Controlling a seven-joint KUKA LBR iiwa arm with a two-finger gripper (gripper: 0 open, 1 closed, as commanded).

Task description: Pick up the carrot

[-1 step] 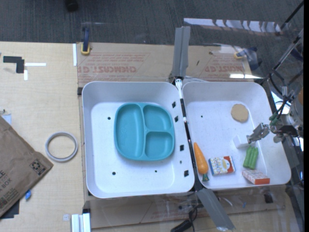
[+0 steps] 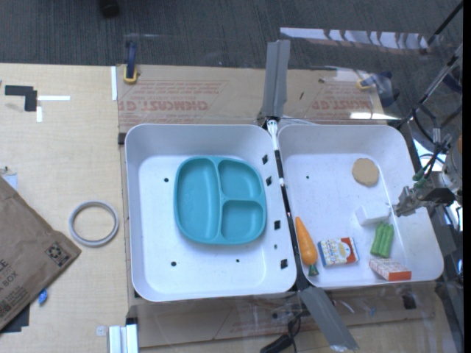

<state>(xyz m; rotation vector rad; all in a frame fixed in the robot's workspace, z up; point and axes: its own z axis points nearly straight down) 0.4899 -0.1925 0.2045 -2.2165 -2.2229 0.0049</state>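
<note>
The carrot lies in the right bin, hard against that bin's left wall at about eight o'clock from the bin's centre, with the divider between the two bins just beside it. Its long axis runs nearly up and down the view, tilted a little: the thick orange end points toward eleven o'clock and the green stalk end toward five o'clock, close to the bin's near wall. The end effector sits over the right bin's right side, at roughly three o'clock from the bin's centre, well apart from the carrot; it is small and partly lost against the arm's cabling, so whether it is spread or closed cannot be told, and nothing shows between its tips. The chief risk, judging from this layout, is the wall: a descent onto the carrot leaves little room on the left side, so one tip could land on the bin's rim or the divider and the carrot could roll or be pinched only at its edge. A small carton lies just beside the carrot at three o'clock from it and could be nudged or caught instead. A grasp across the short axis, tips at nine and three o'clock, seems the safer fit. The left bin holds a teal divided plate, clear of any likely path.
</note>
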